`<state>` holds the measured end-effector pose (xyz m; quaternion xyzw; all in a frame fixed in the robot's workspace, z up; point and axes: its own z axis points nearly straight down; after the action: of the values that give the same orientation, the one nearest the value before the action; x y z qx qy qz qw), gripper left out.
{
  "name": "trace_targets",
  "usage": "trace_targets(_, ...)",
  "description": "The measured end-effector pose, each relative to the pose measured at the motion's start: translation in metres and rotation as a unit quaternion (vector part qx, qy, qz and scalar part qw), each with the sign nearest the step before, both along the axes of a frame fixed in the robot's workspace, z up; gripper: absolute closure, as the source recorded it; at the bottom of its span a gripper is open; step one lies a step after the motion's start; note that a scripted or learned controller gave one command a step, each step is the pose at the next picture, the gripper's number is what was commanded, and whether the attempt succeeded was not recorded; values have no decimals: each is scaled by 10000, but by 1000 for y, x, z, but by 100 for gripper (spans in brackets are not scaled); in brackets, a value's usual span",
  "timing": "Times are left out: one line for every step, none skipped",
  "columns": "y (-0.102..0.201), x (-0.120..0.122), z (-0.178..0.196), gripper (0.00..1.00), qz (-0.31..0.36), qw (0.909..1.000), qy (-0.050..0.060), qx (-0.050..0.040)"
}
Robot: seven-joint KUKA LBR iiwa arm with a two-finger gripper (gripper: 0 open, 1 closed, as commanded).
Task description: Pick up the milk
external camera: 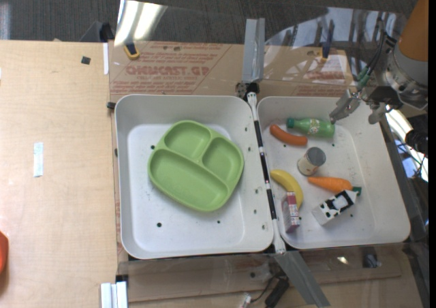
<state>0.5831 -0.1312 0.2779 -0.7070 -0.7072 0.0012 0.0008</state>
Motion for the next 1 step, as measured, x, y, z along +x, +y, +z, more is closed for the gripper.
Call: trace_targets(13, -1, -157, 0, 674, 9977, -3, 5)
